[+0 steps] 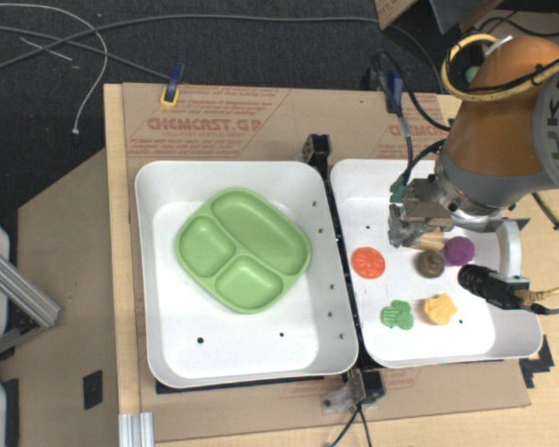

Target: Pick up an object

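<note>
While the gripper (412, 223) hangs low in the right bin (373, 189), you can't tell its state — so count nothing as picked. At its 5 o'clock lie five pieces: one orange (369, 263), one brown (432, 264), one purple (459, 249), one green (397, 315), one yellow (439, 308) — plus one green tray (243, 250) at 9 o'clock, in the left bin (168, 343)

right bin: orange disc (369, 264) left | brown ball (432, 264), purple ball (459, 250) middle | green piece (397, 315), yellow piece (439, 309) near
</note>
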